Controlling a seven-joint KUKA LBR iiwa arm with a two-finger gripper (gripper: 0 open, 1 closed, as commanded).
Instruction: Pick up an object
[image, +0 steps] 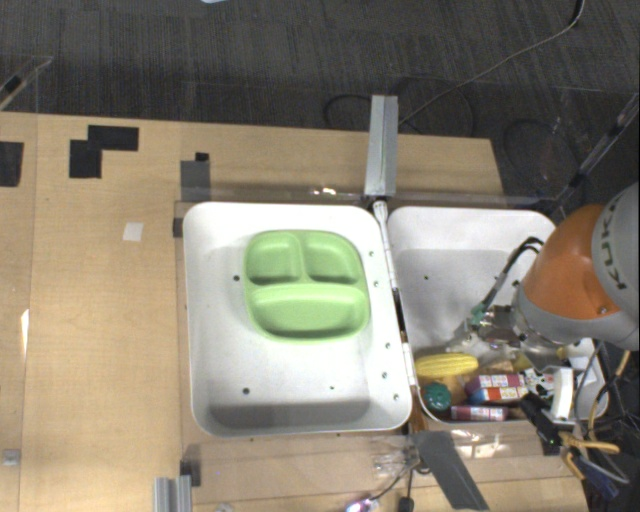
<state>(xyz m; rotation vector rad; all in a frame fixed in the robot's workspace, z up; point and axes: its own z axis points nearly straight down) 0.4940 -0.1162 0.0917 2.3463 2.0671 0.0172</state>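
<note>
- My claw (497, 338) hangs low in the right bin (450, 250), above the yellow corn (447, 365); clenched or released, I cannot tell.
- A green divided plate (305, 284) lies in the left bin (215, 300).

I see the arm (590, 275) entering from the right side of the camera view, angled down toward the near right part of the scene. Its orange band (562, 272) sits above the grey wrist section, which points left and toward the near edge. The gripper (497, 340) is low, at the end of the wrist, with dark cabling looping along its left side. The arm's own body covers the tool end from above.
</note>
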